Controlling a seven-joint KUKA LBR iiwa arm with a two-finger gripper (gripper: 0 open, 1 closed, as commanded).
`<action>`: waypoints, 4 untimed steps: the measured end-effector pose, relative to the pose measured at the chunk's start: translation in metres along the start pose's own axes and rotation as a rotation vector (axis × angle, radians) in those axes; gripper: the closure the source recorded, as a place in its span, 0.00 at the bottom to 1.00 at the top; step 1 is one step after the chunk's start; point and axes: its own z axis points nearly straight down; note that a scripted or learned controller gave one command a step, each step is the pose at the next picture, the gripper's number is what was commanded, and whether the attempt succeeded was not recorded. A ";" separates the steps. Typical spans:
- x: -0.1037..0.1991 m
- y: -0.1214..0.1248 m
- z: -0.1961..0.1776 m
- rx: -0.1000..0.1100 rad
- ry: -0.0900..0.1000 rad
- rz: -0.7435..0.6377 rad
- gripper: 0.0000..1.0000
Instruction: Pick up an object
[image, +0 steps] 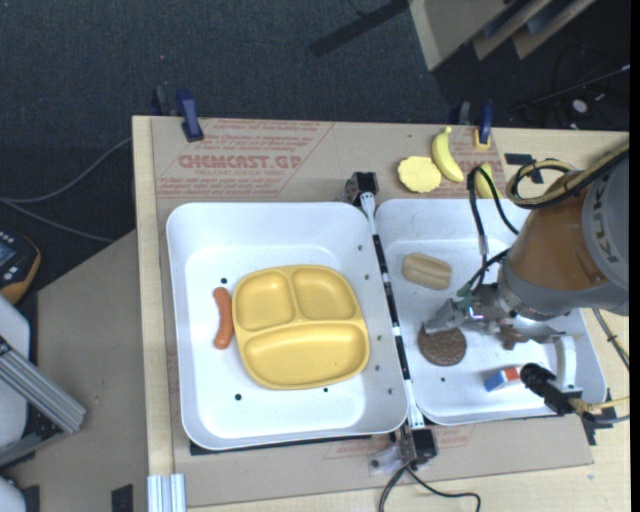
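Note:
My gripper hangs low in the right bin, reaching in from the right under the orange-banded wrist. It sits right over the upper edge of a brown round disc that lies on the bin floor. A tan bread roll lies just above and left of the gripper, apart from it. A small blue and red object rests near the bin's front, below the wrist. Nothing shows as lifted.
The left bin holds a yellow divided tray with an orange sausage beside it on the left. A banana and a yellow wavy slice lie on the bench behind the right bin. Cables run along the right side.

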 end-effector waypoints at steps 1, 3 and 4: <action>-0.073 0.033 -0.092 -0.006 -0.008 0.001 0.00; -0.083 0.020 0.008 0.014 0.004 -0.003 0.00; 0.019 0.014 0.004 0.010 0.005 -0.011 0.00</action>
